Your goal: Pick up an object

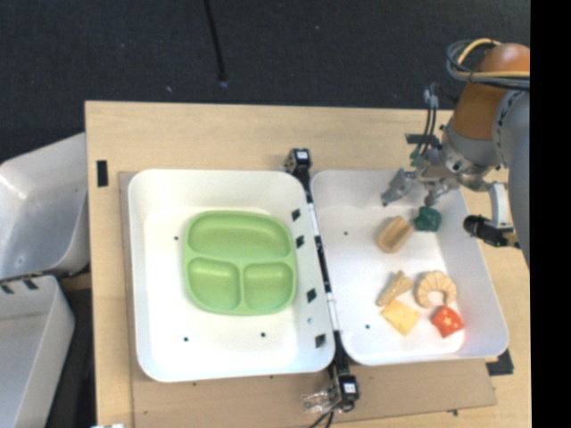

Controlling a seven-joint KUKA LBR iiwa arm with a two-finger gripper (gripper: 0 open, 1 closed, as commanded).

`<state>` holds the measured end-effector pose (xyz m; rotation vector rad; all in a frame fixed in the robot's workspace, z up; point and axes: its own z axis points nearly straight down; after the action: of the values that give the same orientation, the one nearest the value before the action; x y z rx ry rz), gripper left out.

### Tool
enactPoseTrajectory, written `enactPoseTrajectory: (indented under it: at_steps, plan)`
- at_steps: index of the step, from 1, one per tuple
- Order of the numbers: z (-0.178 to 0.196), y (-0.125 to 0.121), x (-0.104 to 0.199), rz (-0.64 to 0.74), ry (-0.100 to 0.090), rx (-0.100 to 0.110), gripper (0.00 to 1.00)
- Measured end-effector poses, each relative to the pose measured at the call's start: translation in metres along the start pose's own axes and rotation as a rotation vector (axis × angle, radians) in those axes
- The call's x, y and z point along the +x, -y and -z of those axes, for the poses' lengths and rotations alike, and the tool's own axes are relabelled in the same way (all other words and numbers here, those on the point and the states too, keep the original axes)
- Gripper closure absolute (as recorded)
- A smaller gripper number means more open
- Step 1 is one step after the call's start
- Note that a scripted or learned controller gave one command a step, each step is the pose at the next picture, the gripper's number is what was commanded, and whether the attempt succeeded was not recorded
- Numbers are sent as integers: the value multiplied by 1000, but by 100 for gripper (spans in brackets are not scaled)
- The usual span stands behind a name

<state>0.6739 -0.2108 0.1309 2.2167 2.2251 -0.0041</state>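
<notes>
A pale wooden bench [223,132] stands on dark carpeted floor [134,34].

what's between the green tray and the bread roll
In the camera view, the two bins' adjoining rims with their black clips run between the green tray and the bread roll; otherwise only bare white bin floor.

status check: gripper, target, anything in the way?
Gripper above right bin, far end. Small green object just below it, not grasped. Bread roll sits close beside.
</notes>
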Motion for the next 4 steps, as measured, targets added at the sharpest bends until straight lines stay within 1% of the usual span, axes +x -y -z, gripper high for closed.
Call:
enactPoseTrajectory:
  at_steps: [1, 2, 3, 4]
  plan:
    - [15, -1, -1, 3, 5, -6, 100]
    - [61, 0, -7, -2, -1, -7, 100]
    - [98, -1, -8, -1, -1, -6, 100]
    - [111, 11, 42, 1, -2, -3, 100]
